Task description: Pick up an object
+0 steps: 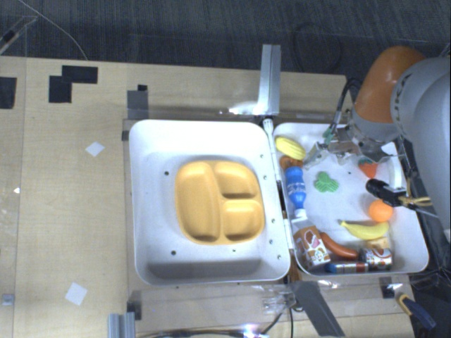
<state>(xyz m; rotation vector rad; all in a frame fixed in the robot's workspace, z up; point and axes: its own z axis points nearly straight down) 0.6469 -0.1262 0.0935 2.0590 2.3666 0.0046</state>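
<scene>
- While the grey arm with the orange band reached in from the view's right, the end effector hung over the rear part of the shallow white right-hand bin. I could not tell how far open it was, nor whether it had hold of anything.
- Every loose thing to pick lay in that same bin.
- Just beside the end effector, toward the view's left, a yellow lemon-shaped toy sat in the bin's rear corner.
- A green lumpy toy lay on the bare floor near the end effector, on its front side and apart from its neighbours.
- A blue plastic bottle with a white label lay along the wall nearest the other bin.
- A small orange-red piece showed on the far side of the end effector, partly hidden.
- An orange ball rested toward the view's right, with a yellow banana just in front of it.
- Along the front wall crowded a brown tin, a reddish sausage, a dark marker-like stick and a small can.
- The shallow white left-hand bin held a yellow three-compartment plastic tray in its middle.
- Both bins stood side by side on the pale wooden table.
</scene>
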